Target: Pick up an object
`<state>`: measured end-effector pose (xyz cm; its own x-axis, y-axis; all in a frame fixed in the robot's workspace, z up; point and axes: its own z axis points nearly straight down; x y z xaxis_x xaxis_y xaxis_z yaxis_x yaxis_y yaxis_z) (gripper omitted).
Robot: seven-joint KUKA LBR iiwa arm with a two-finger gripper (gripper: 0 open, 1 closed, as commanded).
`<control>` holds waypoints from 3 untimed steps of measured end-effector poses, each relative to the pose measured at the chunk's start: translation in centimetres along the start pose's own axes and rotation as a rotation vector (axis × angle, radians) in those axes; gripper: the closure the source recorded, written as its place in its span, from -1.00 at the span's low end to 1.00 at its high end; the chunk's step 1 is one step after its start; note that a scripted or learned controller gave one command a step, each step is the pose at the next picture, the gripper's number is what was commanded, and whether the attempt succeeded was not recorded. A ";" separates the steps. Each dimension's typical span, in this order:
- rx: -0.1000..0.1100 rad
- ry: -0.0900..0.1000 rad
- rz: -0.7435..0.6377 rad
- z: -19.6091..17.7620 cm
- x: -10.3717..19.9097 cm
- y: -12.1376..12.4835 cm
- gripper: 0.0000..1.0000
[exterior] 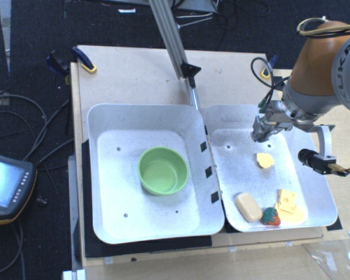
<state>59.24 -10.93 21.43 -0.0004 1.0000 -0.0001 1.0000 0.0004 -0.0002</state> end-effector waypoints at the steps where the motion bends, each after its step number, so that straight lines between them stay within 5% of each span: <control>1: 0.000 0.000 0.000 0.0 0.0 0.0 -1.00; 3: 0.004 0.000 0.001 9.0 0.2 -0.2 -1.00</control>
